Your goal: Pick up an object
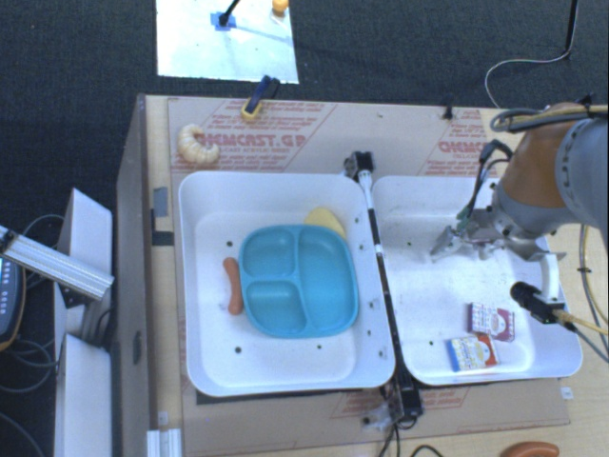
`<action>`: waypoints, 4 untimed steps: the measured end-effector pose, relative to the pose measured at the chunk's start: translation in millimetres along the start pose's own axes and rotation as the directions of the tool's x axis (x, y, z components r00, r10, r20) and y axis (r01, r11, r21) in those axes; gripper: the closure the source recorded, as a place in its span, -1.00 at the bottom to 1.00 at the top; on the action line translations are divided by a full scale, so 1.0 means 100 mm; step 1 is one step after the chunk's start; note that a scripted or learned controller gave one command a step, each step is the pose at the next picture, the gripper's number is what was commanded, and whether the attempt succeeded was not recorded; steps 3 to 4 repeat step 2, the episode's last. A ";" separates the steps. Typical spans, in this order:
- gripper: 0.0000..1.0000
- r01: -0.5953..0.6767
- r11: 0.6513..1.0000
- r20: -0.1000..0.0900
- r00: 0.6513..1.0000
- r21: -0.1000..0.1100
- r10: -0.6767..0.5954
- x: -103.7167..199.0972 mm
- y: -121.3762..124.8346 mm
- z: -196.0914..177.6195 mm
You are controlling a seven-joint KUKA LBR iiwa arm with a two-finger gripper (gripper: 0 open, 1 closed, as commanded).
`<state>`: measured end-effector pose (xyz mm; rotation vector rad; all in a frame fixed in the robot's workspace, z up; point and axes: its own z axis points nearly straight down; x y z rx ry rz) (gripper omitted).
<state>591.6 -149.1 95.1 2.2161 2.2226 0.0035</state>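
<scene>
My gripper (462, 243) hangs low over the bare upper middle of the right bin (419, 208), and nothing shows in it. The grey arm with its orange band (535, 169) comes in from the right. Two small cartons lie at the front right of that bin, well apart from the gripper: a red and white one (491, 320) and a blue and white one (473, 352). In the left bin (205, 284) sits a blue divided plate (297, 280), with an orange sausage (233, 286) to its left and a yellow object (326, 220) partly hidden behind it.
A black rail (377, 255) runs between the two bins. On the bench behind the left bin lie a pale curled pastry (197, 144) and a yellow and blue tool (258, 98). A black fitting with cables (536, 303) juts over the right bin's right side.
</scene>
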 end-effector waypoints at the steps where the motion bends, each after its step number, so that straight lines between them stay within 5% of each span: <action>1: 1.00 0.001 1.000 0.000 1.000 -0.003 -0.001 0.00 0.01 -0.11; 2: -1.00 0.001 1.000 0.000 1.000 -0.002 -0.001 0.00 0.01 -0.11; 4: -1.00 0.001 1.000 0.000 1.000 -0.002 -0.001 0.00 0.01 -0.11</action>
